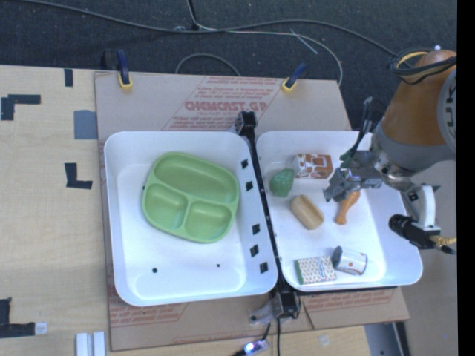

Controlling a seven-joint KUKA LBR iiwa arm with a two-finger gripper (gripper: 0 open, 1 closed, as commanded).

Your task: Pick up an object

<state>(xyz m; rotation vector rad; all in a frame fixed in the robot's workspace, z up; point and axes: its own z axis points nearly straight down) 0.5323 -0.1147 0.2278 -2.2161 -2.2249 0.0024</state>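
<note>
The arm (419,110) reached in from the right and its gripper (340,188) was low over the right bin (386,277); it hung just above the top end of the carrot (346,206), an orange piece that lay at a slant near the middle of this bin. Whether the fingers were spread or pressed together, I could not tell; they were dark and small against the white floor, and nothing was clearly between them.

The other things in the right bin lay around: a tan roll (306,211) just left of the carrot, a green ball (281,182) by the divider, a small box (312,165) at the top, a packet (315,270) and a can (349,260) at the bottom. In the left bin (122,273) lay a green tray (191,196).

In my judgement the step in hand was the descent on the carrot, so the pick was not yet done; the next move called for a closing on the carrot across its thin width, then a straight lift; the roll was near, so the fingers should not push it.
</note>
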